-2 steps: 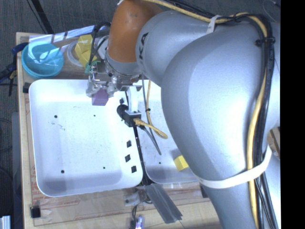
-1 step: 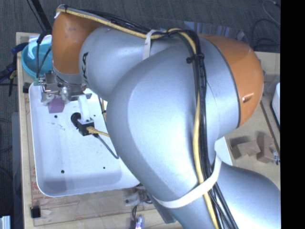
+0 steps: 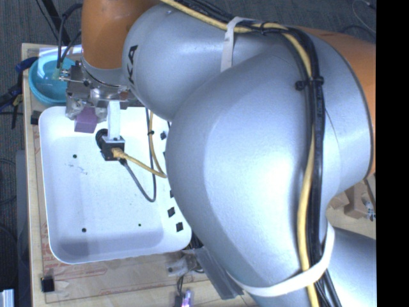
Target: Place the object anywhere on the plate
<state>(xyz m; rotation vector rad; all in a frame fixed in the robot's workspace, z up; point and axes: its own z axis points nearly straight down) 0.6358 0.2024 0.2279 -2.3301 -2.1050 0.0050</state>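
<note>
Hanging just below the fingers [image 3: 86,107], a small mauve object [image 3: 84,121] shows its lower part against the white bin [image 3: 96,235]; its top runs up between the metal tips, so we judge the fingers clamped on it, though the wrist hides the exact contact. It looks like a flat-sided block, pale purple, with straight edges and a dull surface. We would guess it light and fairly stiff, perhaps foam or plastic, and not fragile; a matt face like that should not slip much. Taking it by 2 opposite flat sides, near the upper half as now, seems the sound hold, since a pinch at a corner could let it swivel.

Up and to the left of the fingers, close by, sits the blue plate [image 3: 43,82] on the tabletop [image 3: 70,277], partly covered by the wrist. The block hangs over the bin's upper left corner, just beside the plate's rim but not above it. A short move towards the plate is what the task calls for next, in our judgement. Behind the fingers, a yellow cable [image 3: 142,167] loops over the bin, and the grey arm [image 3: 255,146] fills the space to the right.
</note>
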